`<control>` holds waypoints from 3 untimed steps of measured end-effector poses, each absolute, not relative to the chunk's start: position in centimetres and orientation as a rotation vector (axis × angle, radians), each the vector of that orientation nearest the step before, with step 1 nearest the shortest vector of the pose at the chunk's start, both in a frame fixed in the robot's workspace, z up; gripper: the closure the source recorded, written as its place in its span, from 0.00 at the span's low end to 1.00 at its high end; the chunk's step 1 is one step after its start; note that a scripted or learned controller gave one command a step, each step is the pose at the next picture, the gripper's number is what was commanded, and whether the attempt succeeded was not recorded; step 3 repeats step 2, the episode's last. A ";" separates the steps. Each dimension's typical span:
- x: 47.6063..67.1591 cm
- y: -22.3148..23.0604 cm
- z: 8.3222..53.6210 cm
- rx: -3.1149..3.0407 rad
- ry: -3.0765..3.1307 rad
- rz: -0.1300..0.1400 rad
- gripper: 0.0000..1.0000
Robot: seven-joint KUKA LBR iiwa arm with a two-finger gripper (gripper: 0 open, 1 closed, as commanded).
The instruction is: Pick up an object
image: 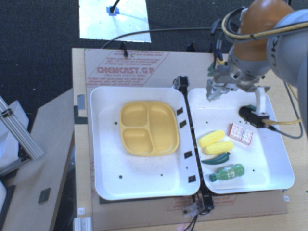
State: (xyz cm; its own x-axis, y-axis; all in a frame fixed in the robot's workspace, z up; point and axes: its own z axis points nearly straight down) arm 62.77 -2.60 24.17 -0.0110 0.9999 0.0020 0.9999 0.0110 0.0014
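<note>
- Presently, the gripper (215, 93) hangs over the far left corner of the right bin (276, 170), well apart from every object in it; nothing sits between its fingers, and whether they stand wide or narrow cannot be told.
- Two yellow corn cobs (215, 143) lie side by side, touching, near the right bin's middle, long axes running from lower left to upper right.
- A dark green pepper (216, 159) lies just below the cobs, nearly level, its thin tip to the left.
- A green bottle (227, 172) lies on its side near the front wall, cap pointing left, long axis slightly raised at the right.
- A small red-and-white packet (240, 134) rests flat, right of the cobs.
- A yellow divided plate (148, 128) sits in the left bin (103, 177).
</note>
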 end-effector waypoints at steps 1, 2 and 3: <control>62.5 2.2 23.4 -2.210 -2.232 -0.004 1.00; 62.4 7.7 22.8 -2.210 -2.233 -0.004 1.00; 62.4 7.7 22.8 -2.210 -2.233 -0.004 1.00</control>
